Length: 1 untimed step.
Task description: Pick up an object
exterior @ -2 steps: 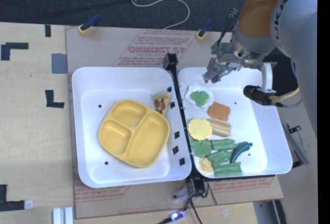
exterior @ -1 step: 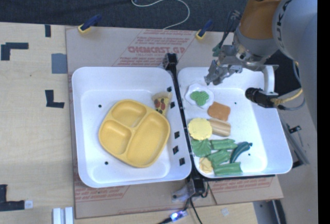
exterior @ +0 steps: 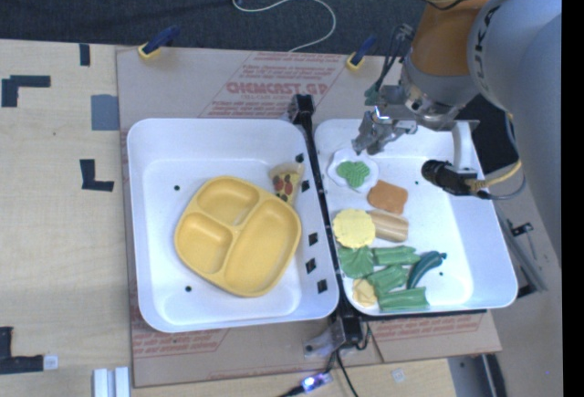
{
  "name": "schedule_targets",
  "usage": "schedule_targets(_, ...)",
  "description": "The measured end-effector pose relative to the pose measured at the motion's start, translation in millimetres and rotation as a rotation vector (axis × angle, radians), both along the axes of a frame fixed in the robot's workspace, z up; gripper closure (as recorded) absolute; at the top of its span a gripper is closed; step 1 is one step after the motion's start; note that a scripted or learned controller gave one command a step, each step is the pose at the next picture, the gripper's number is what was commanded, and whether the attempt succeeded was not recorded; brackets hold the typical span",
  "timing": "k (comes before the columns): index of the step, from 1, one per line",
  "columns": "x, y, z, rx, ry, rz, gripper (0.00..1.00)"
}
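My gripper (exterior: 370,141) hangs over the back left part of the right bin (exterior: 474,245), just above and right of a green broccoli piece on a small white disc (exterior: 352,173). Nothing shows between its fingers, which look slightly apart. Below it lie an orange-brown piece (exterior: 388,197), a tan bread roll (exterior: 391,225), a yellow round piece (exterior: 353,228), several green vegetable pieces (exterior: 388,275) and a dark green pepper (exterior: 425,266).
The left bin (exterior: 155,203) holds a yellow divided plate (exterior: 237,235) and a small pizza-slice toy (exterior: 286,181) by its right wall. A black divider (exterior: 315,203) runs between the bins. Cardboard lies under both bins.
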<state>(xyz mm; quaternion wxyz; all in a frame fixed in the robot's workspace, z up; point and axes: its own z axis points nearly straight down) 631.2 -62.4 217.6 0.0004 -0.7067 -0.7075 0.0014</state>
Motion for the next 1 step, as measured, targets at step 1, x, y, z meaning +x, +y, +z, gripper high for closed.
schedule_targets(1,-10.4,-9.3,2.1,0.0,-0.001,0.0,1.0)
